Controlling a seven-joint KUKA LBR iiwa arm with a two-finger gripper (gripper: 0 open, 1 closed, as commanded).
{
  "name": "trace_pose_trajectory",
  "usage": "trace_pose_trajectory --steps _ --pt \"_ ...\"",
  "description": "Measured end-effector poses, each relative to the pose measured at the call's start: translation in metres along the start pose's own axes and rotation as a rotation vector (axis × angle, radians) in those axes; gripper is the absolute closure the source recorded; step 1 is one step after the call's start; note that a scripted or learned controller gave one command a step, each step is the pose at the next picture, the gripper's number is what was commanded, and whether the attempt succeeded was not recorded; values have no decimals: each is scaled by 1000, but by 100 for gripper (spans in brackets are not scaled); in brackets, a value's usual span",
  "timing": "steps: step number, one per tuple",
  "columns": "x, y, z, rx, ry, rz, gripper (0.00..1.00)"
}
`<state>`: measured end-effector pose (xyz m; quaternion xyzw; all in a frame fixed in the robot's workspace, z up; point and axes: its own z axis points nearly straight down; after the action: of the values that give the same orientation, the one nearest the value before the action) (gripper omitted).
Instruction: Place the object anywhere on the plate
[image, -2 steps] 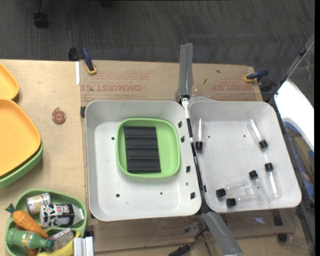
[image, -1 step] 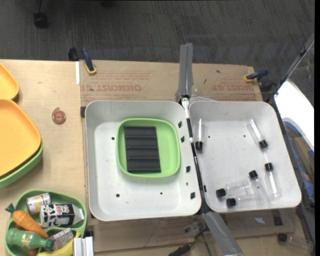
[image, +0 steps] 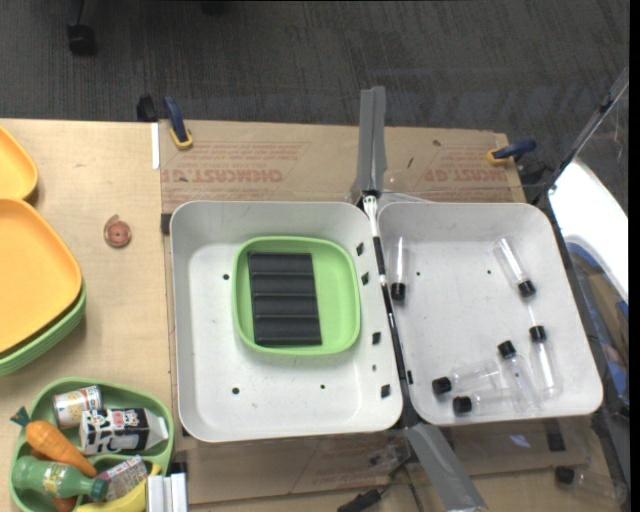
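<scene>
A green square plate (image: 345, 300) lies in the middle of the left white bin (image: 200, 390). A black ridged block (image: 286, 298) rests flat on the plate and covers most of its centre. The right white bin (image: 450, 300) holds several clear tubes with black caps: one near its left wall (image: 396, 268), one at the upper right (image: 514, 266), and a cluster along the lower right (image: 500, 378).
Stacked yellow plates (image: 35, 280) sit on the wooden table at the far left. A green bowl of toy food (image: 85, 450) stands at the bottom left. A small red disc (image: 118, 233) lies near the left bin. Clamps (image: 178, 130) hold the cardboard behind the bins.
</scene>
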<state>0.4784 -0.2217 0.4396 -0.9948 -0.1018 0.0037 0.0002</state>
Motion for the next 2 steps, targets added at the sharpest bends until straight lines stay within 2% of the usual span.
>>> trace_pose_trajectory --steps 1,2 --pt "19 1 -1 -1 2 -1 0" --pt "21 5 -1 -2 3 2 0"
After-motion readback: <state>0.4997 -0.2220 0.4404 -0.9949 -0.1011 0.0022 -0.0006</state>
